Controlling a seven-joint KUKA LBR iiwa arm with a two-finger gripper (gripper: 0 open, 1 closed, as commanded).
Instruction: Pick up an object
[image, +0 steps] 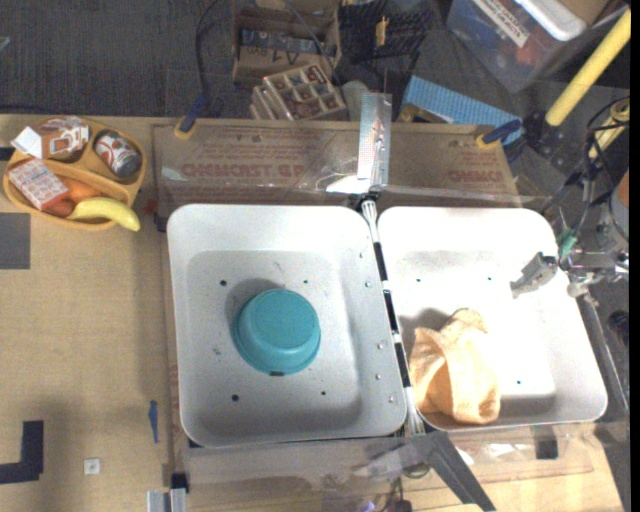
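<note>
A teal bowl (278, 331) sat upside down near the middle of the left bin (190, 240), its round base facing up, clear of the bin's walls. A crumpled yellow-orange cloth (458, 372) lay in the right bin (570, 330), bunched in the near left corner, close against the wall dividing the two bins and reaching the near wall.

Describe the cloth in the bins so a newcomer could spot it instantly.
Start at the two shallow white bins side by side and take the right-hand bin, nearest the arm. In its front-left corner lies a crumpled yellow-orange cloth, bunched against the divider. It is the soft, wrinkled thing there; the left-hand bin holds a smooth round teal plastic bowl, upside down.
</note>
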